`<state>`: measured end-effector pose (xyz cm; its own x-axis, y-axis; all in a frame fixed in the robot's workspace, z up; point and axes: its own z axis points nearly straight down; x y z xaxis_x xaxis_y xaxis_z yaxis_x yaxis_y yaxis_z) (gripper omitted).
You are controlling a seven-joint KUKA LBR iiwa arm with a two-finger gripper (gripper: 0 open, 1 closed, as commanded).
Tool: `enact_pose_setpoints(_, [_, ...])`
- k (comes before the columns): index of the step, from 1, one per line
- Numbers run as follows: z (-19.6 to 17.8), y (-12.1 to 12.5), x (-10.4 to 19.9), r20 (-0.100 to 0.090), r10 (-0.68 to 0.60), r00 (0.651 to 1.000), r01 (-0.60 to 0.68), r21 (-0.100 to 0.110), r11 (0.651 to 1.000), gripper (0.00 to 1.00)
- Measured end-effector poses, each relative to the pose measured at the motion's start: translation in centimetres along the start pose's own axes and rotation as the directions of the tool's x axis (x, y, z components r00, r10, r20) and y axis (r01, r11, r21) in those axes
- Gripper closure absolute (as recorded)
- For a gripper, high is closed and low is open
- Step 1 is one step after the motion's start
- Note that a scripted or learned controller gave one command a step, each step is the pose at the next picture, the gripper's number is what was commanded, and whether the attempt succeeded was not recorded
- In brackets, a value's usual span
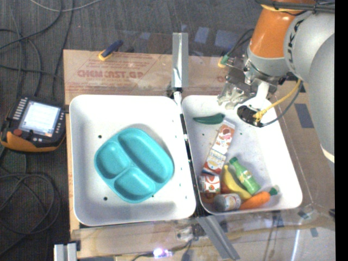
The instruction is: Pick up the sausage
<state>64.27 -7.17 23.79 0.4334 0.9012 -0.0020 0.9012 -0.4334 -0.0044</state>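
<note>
Nearest the camera, along the near wall of the right bin (286,159), lies a small cluster: a stubby grey-brown cylinder (227,202) that is the likeliest sausage, though it is too small to be sure, with an orange carrot (255,199) touching it on the side away from the bin's left wall. Just behind these, still in the near half of the right bin, a yellow banana (232,184) rests against a green bottle (244,177), and a small red-and-white can (209,184) sits beside them toward the left wall. A tall printed carton (220,144) lies flat from there toward the middle of the right bin, and a dark green vegetable (209,118) lies near the far left corner. To the left of the right bin, touching it rim to rim, the left bin (81,162) bears a teal divided tray (134,163). Over the far rim of the right bin hangs the gripper (234,98), well apart from the grey-brown cylinder; how far open it is cannot be told, and nothing can be seen in its grasp. Above it rises the arm (293,37) with its orange band.
</note>
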Motion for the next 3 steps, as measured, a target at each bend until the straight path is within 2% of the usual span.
enact_pose_setpoints(1, [-3.4, 0.4, 4.8, -0.001, -0.050, 0.999, 0.050, -0.001, 0.999, 1.00])
enact_pose_setpoints(2, [-1.2, -1.7, 5.0, 0.000, -0.389, 0.921, 0.389, -0.001, 0.921, 1.00])
enact_pose_setpoints(3, [5.6, -3.6, 4.5, 0.001, -0.358, 0.934, 0.358, -0.001, 0.934, 1.00])
